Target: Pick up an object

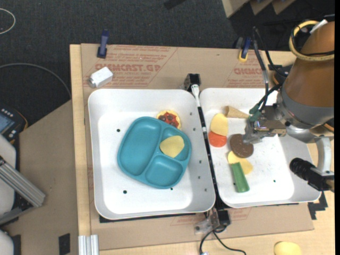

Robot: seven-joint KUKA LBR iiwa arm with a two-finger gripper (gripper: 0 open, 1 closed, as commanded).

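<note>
A cardboard-topped counter (159,62) carried two white bins over dark carpet. In the right bin (276,190), the jaws (254,134) hung over a brown disc (241,146); their spread could not be told. Best, likely, to descend squarely and pinch its edges. The disc looked flat, round, dull brown, beside an orange piece (217,138).

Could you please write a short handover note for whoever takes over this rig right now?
End effector: low in the right bin, at the brown disc; grip state unclear, nothing seen held.
Right bin: yellow piece, orange piece, cone, green stick.
Left bin: teal plate with a yellow chip; pizza toy behind it.
Done: nothing lifted. Left: grasp and lift one object.
</note>
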